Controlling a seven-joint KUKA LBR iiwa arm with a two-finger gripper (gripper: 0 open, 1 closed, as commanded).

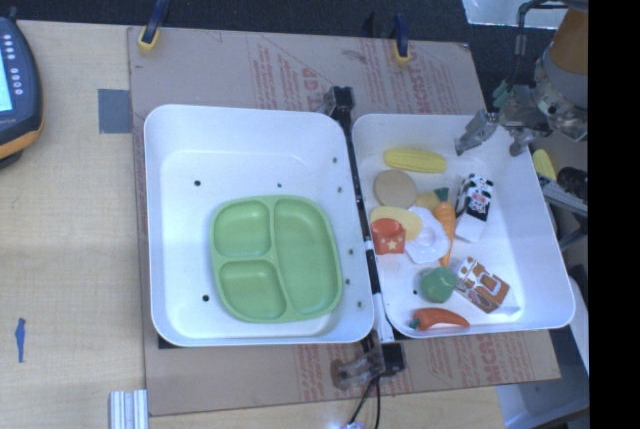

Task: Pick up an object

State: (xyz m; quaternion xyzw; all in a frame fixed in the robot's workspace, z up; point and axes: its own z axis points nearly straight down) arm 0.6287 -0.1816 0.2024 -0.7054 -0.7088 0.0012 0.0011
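Toy foods [432,229] lie clustered, perhaps overlapping, in right bin [555,262].

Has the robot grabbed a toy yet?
Not yet. The gripper hangs open above the right bin's top edge with nothing between its fingers. All the toys, like the yellow corn and the little cow, lie in that bin. Reaching down, grabbing and lifting are all left.

Both white bins [165,217] look smooth glossy plastic. Green divided tray [275,259] in left bin: matt plastic w/ soft sheen. Under bins, brown cardboard sheet [280,67], matt, printed. Surface [65,247] is pale wood, matt finish. Hand [495,130] looks dull grey metal.
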